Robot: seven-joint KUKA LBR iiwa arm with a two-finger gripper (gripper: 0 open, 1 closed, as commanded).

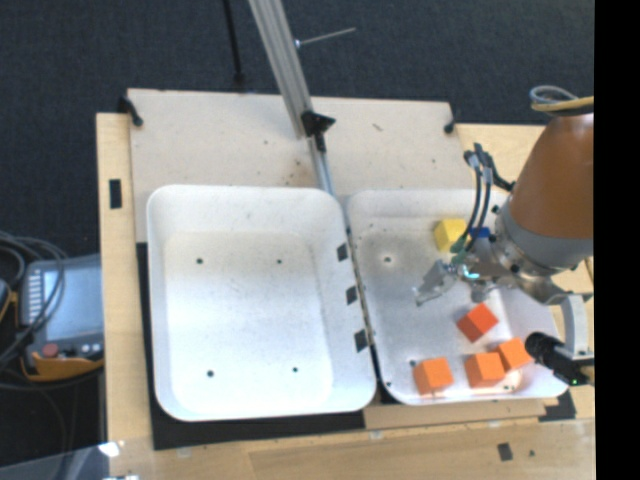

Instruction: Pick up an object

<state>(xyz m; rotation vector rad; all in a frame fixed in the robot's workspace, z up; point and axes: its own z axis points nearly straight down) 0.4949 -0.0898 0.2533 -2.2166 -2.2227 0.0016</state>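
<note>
In the camera view we see two shallow white bins side by side on the surface (115, 268): the left bin (160, 218) and the right bin (385, 218), where all the objects lie. The tool (436, 283) hangs low over the middle of the right bin, and whether it is open or closed we cannot tell, because the metal parts are small and blurred under the wrist; nothing is visibly held. We count four orange blocks and one yellow block. The yellow block (449, 233) lies toward the far part of the bin, partly behind the cables of the arm. One orange block (478, 322), turned at an angle, lies just beside the tool on its near side. The other three stand in a row along the near wall: one (433, 375) to the left, one (485, 369) in the middle, and one (514, 353) to the right, touching the middle one or nearly so. We judge the blocks to be light, stiff and not fragile, with flat faces, so they should be taken across two opposite flat sides. The angled block is free on all sides and looks the easiest choice; the wall may disturb a grasp on the row.
</note>
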